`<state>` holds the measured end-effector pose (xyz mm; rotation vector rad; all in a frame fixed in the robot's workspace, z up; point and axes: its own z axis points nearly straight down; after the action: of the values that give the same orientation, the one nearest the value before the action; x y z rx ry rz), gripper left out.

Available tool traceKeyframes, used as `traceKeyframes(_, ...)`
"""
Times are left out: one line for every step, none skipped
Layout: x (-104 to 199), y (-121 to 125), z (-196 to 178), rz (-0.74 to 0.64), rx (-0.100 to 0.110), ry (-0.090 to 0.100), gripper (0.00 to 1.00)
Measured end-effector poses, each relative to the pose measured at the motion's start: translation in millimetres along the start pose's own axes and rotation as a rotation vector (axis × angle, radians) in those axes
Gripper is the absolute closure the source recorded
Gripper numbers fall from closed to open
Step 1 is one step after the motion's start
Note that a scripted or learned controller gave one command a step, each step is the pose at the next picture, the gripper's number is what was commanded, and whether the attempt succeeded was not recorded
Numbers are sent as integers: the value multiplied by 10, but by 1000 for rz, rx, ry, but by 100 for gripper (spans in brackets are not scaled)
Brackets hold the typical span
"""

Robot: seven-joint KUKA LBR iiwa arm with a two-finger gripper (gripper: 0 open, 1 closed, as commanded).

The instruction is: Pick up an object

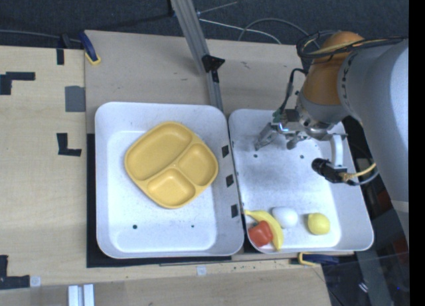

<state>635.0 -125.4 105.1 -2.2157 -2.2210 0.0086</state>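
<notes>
My gripper (277, 137) hangs over the far part of the right bin (299, 185), its two fingers spread apart with nothing between them. Along that bin's near edge lie a yellow banana (268, 224), a red object (261, 233) against it, a white egg-like ball (286, 216) and a yellow lemon (319, 223). All of them sit well nearer the camera than the gripper. The left bin (119, 231) holds a yellow divided plate (170, 164).
A grey metal pole (192, 32) slants down from the top to the joint between the bins. The arm's grey body and orange band (327, 79) fill the upper right. Cables trail across the bench behind the bins.
</notes>
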Motion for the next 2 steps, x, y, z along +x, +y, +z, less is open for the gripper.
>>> traceKeyframes(8,14,-136,-2,-4,0,100)
traceKeyframes(69,-53,-617,0,-10,1,100)
